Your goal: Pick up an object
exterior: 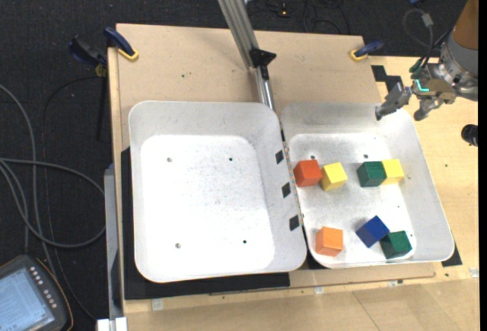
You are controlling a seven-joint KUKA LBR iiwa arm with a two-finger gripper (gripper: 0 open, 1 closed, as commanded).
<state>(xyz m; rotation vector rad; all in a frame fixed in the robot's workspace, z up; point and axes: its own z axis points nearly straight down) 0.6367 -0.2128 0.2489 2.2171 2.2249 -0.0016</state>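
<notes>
Seven blocks wait in the right bin (426,170); the tool (405,103), fingers apart and holding nothing, hovers at its far edge, apparently approaching; it must descend onto one.

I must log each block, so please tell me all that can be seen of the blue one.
The blue block is a small cube, seemingly painted wood, lying turned at an angle in the right bin, near its front edge. Its right corner touches or nearly touches a green block. An orange block sits apart on its left.
</notes>
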